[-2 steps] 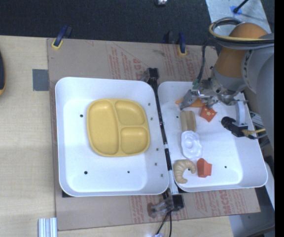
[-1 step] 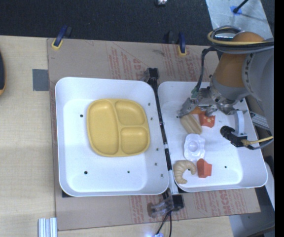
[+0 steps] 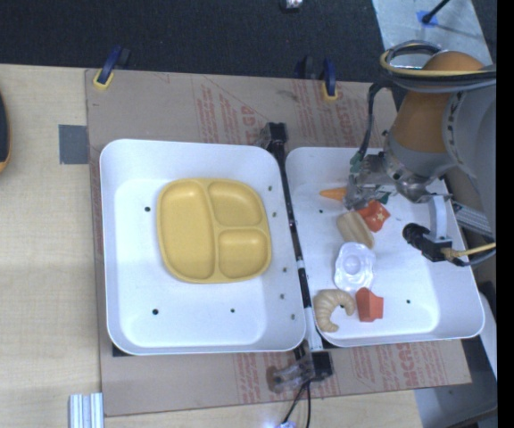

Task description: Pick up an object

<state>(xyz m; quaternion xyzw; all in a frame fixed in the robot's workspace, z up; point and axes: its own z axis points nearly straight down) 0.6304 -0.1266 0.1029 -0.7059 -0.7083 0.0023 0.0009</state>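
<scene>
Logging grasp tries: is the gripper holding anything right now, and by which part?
Cannot be told. The gripper is low in the right bin, among the toy foods, its tips hidden.

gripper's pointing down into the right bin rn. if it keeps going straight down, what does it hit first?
Most likely the red toy, directly under the gripper, with the beige bread-like piece just beside it. The orange carrot-like piece lies slightly left. Depth is hard to judge from this slanted view.
</scene>
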